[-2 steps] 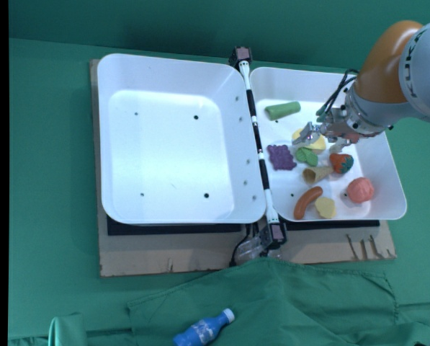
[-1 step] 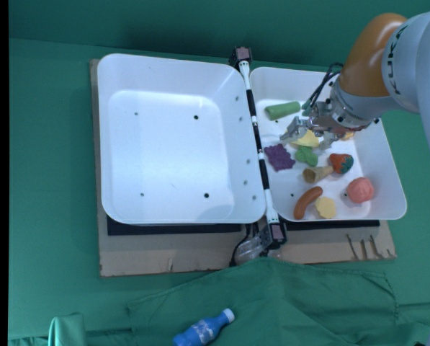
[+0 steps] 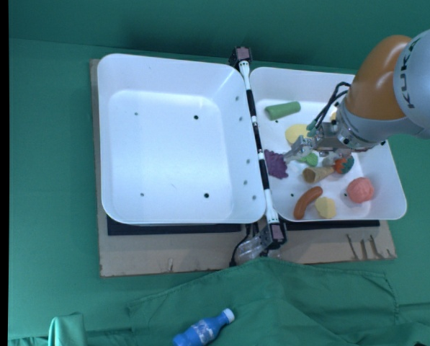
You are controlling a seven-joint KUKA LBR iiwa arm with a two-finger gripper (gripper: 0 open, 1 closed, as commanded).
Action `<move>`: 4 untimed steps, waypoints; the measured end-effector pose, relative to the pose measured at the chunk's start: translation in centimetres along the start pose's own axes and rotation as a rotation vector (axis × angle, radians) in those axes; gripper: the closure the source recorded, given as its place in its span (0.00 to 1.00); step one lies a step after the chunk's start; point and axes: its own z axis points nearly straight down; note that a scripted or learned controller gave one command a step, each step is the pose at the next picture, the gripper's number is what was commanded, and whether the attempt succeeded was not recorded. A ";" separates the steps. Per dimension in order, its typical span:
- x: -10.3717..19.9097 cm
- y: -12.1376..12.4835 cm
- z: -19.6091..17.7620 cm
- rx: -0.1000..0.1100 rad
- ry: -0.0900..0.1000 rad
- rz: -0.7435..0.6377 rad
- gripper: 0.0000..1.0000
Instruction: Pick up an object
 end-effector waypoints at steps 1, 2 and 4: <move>-0.1 0.3 -1.3 -0.007 -0.002 0.002 1.00; -6.6 -1.2 0.1 0.004 0.004 0.001 1.00; -7.5 3.2 0.3 0.010 0.001 -0.003 0.00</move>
